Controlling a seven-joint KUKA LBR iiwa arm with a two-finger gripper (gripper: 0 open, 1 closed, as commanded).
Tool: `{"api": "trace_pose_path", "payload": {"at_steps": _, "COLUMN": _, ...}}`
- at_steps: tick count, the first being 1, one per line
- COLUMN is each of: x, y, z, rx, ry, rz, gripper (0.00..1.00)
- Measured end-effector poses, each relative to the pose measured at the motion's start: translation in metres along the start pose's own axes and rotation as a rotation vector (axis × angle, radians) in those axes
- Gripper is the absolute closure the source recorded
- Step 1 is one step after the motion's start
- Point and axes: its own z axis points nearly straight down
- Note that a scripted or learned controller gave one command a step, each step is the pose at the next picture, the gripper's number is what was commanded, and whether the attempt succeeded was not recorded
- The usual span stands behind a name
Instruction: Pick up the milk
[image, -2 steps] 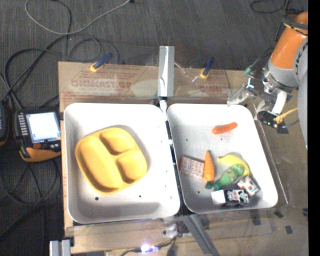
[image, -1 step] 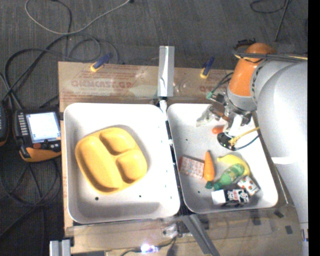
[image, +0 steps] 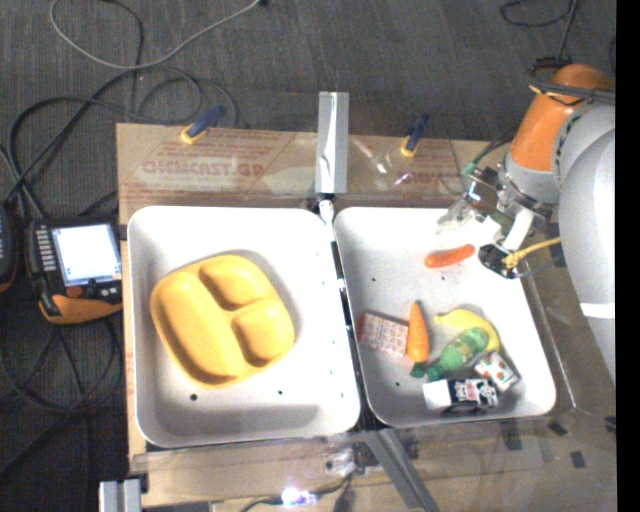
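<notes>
Gripper (image: 478, 212) over right bin's (image: 380, 385) far edge — milk (image: 497, 372) well apart at the near corner

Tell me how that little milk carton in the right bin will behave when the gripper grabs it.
The milk carton looks like a small box, so it is probably light and stiff, and unlikely to roll. It sits crowded against the green bottle and a black-and-white carton, so the fingers may nudge those neighbours. The gripper is at the bin's far edge.

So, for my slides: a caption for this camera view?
Gripper hovers over the right bin's far corner; the milk lies near its front edge.
</notes>
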Motion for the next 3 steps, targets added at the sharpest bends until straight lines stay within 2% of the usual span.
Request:
{"api": "trace_pose_path", "payload": {"at_steps": 1, "x": 0.045, "y": -0.051, "z": 0.044, "rx": -0.01, "ry": 0.003, "rz": 0.018, "gripper": 0.0}}
{"api": "trace_pose_path", "payload": {"at_steps": 2, "x": -0.003, "y": 0.002, "z": -0.041, "rx": -0.001, "ry": -0.001, "rz": 0.024, "gripper": 0.0}}
{"api": "trace_pose_path", "payload": {"at_steps": 3, "x": -0.007, "y": 0.004, "z": -0.065, "rx": 0.0, "ry": -0.002, "rz": -0.172, "gripper": 0.0}}
